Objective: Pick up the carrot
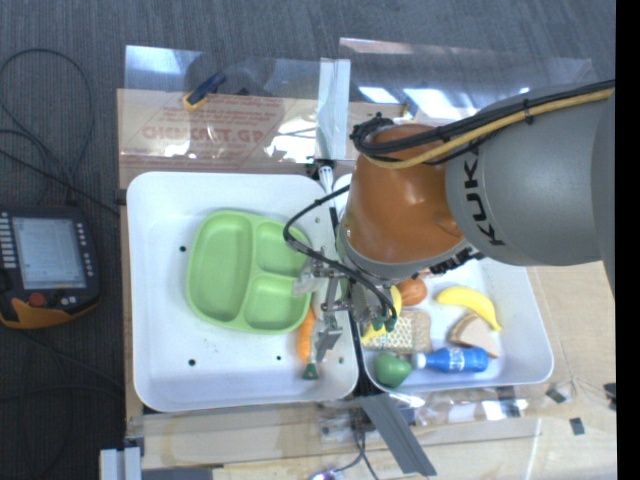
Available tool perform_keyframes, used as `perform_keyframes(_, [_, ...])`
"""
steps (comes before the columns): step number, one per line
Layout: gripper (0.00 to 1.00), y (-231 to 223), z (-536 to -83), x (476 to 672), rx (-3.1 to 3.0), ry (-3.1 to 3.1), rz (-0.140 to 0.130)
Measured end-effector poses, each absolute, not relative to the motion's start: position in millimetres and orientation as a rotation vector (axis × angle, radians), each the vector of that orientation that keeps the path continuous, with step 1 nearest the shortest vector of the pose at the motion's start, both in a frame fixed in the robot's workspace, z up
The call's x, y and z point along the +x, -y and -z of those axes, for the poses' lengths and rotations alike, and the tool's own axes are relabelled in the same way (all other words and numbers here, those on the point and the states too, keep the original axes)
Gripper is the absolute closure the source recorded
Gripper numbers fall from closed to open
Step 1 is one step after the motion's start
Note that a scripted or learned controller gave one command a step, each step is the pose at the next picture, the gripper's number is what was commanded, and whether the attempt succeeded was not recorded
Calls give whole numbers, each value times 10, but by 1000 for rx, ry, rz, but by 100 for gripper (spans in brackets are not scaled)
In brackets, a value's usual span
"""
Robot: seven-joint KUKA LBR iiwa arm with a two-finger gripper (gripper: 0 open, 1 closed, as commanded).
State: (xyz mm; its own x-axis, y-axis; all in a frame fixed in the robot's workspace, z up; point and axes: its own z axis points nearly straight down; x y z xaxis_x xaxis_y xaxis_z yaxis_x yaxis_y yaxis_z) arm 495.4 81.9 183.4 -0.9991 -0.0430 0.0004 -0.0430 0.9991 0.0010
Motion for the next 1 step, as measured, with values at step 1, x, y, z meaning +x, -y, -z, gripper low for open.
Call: perform_keyframes(1, [0, -1088, -997, 4935, 217, 3138, 0])
